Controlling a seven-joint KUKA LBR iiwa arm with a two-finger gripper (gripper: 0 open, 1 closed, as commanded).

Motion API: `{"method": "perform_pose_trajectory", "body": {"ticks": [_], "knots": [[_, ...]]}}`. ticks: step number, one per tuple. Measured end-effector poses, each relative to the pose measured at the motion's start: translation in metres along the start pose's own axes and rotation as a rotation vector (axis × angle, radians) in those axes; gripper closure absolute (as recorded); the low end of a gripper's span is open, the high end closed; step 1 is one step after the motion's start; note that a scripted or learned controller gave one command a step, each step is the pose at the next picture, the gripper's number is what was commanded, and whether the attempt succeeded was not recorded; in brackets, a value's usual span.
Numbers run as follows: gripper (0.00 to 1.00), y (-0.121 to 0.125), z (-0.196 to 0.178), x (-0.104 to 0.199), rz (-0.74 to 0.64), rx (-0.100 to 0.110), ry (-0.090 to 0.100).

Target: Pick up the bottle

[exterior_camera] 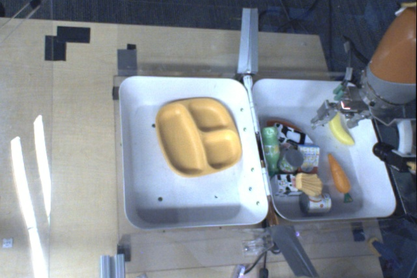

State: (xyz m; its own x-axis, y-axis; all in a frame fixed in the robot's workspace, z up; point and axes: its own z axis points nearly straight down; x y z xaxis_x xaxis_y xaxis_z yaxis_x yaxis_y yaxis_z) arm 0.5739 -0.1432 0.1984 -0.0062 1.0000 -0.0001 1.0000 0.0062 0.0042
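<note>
Looking down through the camera view: reaching in from the right with the grey arm (391, 84), orange band (396, 45) showing above the wrist. Hanging the gripper (341, 112) over the far right part of the right bin (293, 97). Spreading the fingers (324, 115) apart, pinching nothing.

Lying just under the fingertips and slightly nearer the camera: a yellow banana (341, 131), slanting; whether touching the fingers or not, impossible to tell.

Lying well to the left of the fingers and somewhat nearer the camera: the bottle (270, 148), green, resting along the right bin's left wall, apart from the gripper. Crowding beside the bottle, between it and the fingers: a black-and-white patterned item (291, 135), too jumbled for naming.

Lying nearer the camera than the fingers, almost straight below them in the picture: an orange carrot (339, 176). Sitting to the left of the carrot, still farther from the fingers: a straw-coloured brush (310, 183) and, just beyond it toward the near wall, a small can (316, 204).

Sitting far to the left of the fingers, past the bottle: the left bin (140, 140), bearing a yellow divided tray (199, 135).
</note>
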Motion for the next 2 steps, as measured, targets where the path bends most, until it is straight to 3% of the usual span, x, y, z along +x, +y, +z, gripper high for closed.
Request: {"method": "perform_pose_trajectory", "body": {"ticks": [1,2], "knots": [[0.0,-0.019,0.085,0.049,-0.127,-0.001,-0.004],[0.0,-0.011,0.106,0.044,-0.42,-0.015,-0.013]]}}
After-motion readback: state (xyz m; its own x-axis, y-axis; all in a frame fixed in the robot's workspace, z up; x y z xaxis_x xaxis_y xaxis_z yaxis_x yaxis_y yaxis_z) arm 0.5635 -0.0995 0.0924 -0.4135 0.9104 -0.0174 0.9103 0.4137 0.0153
